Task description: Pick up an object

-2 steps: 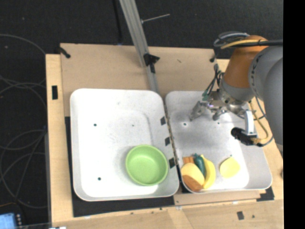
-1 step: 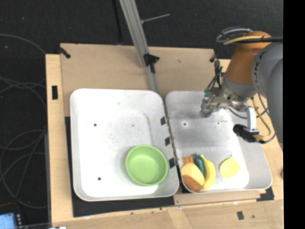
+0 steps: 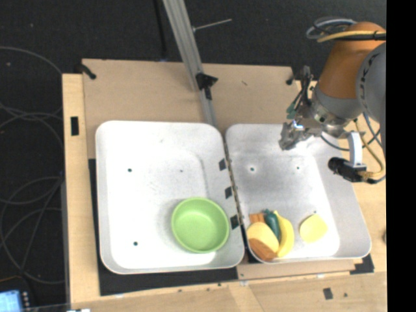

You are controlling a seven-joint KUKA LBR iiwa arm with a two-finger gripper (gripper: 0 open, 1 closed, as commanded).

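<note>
The arm (image 3: pixel 344 70) hangs its claw (image 3: pixel 289 137) over the right bin's (image 3: pixel 338 194) far edge.

Pincer (image 3: pixel 290 137) fingertips too small to read (open or closed unclear); arm (image 3: pixel 351 64) cropped at right.

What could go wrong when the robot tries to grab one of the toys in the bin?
1. The banana lies tight against the other toys in the near corner of the right bin, so the gripper may nudge them or catch two.
2. That pile hugs the bin's wall, so the gripper might bump it.
3. The yellow piece looks small and rounded; it could slip away.
</note>
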